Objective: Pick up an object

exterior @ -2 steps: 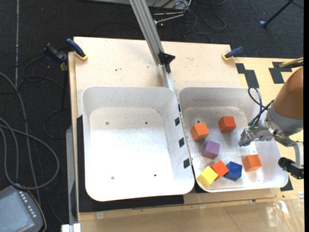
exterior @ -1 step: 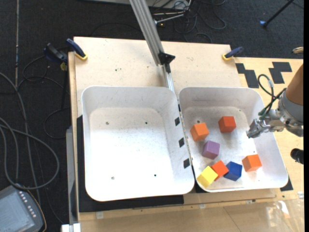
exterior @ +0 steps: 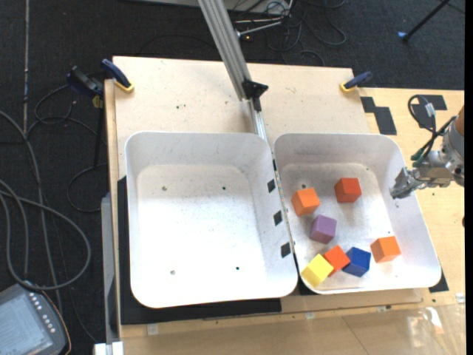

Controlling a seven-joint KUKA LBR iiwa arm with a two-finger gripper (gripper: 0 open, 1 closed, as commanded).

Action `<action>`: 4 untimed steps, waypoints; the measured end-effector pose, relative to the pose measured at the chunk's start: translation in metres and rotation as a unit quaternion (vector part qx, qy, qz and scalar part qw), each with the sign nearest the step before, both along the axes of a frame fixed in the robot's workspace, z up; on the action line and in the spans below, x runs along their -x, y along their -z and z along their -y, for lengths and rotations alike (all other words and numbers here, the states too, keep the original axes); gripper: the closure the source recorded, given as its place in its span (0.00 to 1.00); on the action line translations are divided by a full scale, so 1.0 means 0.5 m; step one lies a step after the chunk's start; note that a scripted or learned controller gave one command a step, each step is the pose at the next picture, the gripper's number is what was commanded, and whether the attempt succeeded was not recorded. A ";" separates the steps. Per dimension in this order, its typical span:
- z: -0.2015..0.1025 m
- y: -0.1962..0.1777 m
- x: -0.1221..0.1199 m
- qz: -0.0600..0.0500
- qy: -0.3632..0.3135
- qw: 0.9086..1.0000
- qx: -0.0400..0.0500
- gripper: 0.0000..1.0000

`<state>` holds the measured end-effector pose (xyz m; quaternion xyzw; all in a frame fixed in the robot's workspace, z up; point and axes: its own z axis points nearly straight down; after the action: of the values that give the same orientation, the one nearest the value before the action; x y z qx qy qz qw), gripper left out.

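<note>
Gripper (exterior: 400,186) poised at the right bin's (exterior: 336,148) right wall; we cannot tell how it is set.
We see the arm (exterior: 446,156) reaching in low from the right, carrying nothing visible. Seven blocks lie in that bin, a purple block (exterior: 323,228) in the middle. Both bins sit on a pale table (exterior: 192,95) over dark, cable-strewn floor (exterior: 52,168).

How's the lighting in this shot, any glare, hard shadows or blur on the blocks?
Camera view: even, soft light; the white bins look bright without blown-out glare. The blocks, such as the purple block and blue block, are sharp and cast only faint, short shadows. The gripper at the right bin's rim is slightly soft, so its fine detail is hard to read. The floor around the bench is dark.
</note>
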<state>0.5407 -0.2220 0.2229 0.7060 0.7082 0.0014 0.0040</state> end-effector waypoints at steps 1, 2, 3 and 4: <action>-0.109 -0.025 -0.003 -0.002 -0.003 1.000 -0.002 1.00; -0.203 -0.008 -0.006 -0.004 -0.002 1.000 -0.003 1.00; -0.322 -0.028 -0.003 -0.003 -0.003 1.000 -0.003 1.00; -0.430 -0.005 -0.011 -0.005 -0.003 1.000 -0.003 1.00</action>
<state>0.5465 -0.0071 0.2254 0.7040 0.7102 0.0000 -0.0015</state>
